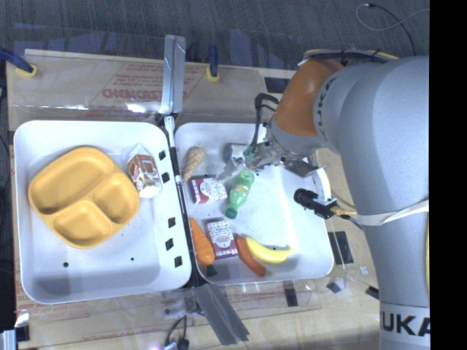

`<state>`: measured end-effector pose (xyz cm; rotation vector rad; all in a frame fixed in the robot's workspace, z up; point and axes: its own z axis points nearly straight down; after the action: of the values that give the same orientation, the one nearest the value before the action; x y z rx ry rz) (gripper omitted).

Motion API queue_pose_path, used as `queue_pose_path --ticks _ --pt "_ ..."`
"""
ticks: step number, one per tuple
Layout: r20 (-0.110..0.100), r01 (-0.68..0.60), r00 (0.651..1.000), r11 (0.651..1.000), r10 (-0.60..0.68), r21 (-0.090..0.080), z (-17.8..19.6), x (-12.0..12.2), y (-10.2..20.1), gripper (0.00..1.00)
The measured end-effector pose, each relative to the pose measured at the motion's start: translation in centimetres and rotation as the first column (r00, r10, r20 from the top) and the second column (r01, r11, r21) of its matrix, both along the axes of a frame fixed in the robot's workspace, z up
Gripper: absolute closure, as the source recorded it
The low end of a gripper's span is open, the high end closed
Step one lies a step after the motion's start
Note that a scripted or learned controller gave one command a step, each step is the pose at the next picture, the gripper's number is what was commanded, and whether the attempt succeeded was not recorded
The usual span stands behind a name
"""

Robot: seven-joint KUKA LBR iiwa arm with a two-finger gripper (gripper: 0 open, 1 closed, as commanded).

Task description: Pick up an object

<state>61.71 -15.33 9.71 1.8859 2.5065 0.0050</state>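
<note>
My gripper (pixel 239 159) hangs low over the upper middle of the right bin (pixel 310 261), at the end of the grey arm with its orange band (pixel 299 108). Just below it lies a green bottle (pixel 239 191), tilted, its top end close under the gripper. I cannot tell whether they touch. To the gripper's left are a tan potato-shaped piece (pixel 193 161) and a red-and-white packet (pixel 207 190). Along the bin's near side lie a carrot (pixel 202 243), another red packet (pixel 221 238), a banana (pixel 267 253) and a reddish sausage-like piece (pixel 250 257).
The left bin (pixel 44 283) holds a yellow divided plate (pixel 84 195) and a small brown-and-white snack packet (pixel 144 174) near its right wall. A divider with black clips (pixel 174 224) separates the bins. The arm's bulk covers the bench's right side.
</note>
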Motion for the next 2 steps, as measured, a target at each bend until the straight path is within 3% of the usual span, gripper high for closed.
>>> queue_pose_path --ticks 1,2 --pt "-0.005 0.107 0.994 0.994 -0.107 0.000 0.21 1.51 2.54 0.00" --pt "-0.006 0.099 0.995 0.995 -0.099 -0.001 1.21 1.55 2.67 1.00"
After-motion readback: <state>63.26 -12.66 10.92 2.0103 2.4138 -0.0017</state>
